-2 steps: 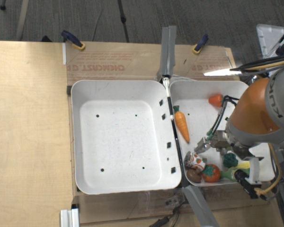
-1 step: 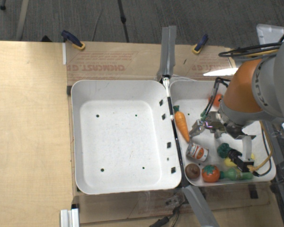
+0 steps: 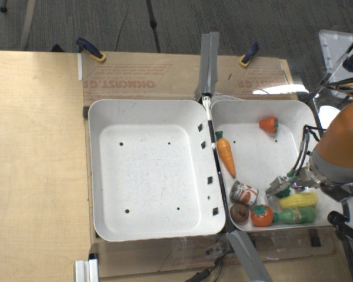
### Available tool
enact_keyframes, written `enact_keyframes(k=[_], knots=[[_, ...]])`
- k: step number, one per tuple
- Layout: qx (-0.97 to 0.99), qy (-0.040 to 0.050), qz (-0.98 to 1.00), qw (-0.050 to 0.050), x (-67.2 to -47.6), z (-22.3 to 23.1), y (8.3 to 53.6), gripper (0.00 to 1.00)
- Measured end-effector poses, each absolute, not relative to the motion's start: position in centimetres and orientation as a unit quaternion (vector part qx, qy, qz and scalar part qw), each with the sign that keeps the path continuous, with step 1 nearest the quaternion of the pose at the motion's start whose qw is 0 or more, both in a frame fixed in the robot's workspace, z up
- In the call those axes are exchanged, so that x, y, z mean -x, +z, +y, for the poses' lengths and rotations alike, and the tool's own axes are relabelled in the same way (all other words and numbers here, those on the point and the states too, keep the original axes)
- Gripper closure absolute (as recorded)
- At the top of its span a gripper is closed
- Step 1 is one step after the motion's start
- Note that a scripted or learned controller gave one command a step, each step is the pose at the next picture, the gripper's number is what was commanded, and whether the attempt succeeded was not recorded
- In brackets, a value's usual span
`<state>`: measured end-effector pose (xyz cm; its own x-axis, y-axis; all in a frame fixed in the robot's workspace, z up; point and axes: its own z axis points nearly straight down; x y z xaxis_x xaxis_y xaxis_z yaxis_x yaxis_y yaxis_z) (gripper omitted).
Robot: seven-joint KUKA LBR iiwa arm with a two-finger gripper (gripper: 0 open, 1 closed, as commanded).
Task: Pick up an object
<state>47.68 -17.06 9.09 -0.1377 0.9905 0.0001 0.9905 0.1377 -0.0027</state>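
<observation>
Hovering low in the right bin, the end effector sits just above a yellow corn cob.
Whether it is clenched or released cannot be told; a carrot, small can and tomato lie nearby.

Both bins look like smooth white plastic with a faint speckle. They sit on matt brown cardboard, beside a pale wooden bench. The toy carrot looks glossy.

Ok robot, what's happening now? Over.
Gripper low in right bin, above yellow corn. Nothing seen held. Can and tomato crowd close.
</observation>
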Motion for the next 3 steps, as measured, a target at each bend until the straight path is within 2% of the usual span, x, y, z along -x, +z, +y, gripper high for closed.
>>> enact_keyframes(k=[1,2,3], knots=[[0.637,0.0005,-0.771,0.0,-55.2,-12.7,9.1,0.0],[0.595,0.0006,-0.804,0.001,-47.7,-10.7,9.1,0.0],[0.487,0.0003,-0.874,-0.001,-47.8,-20.1,9.1,0.0]])
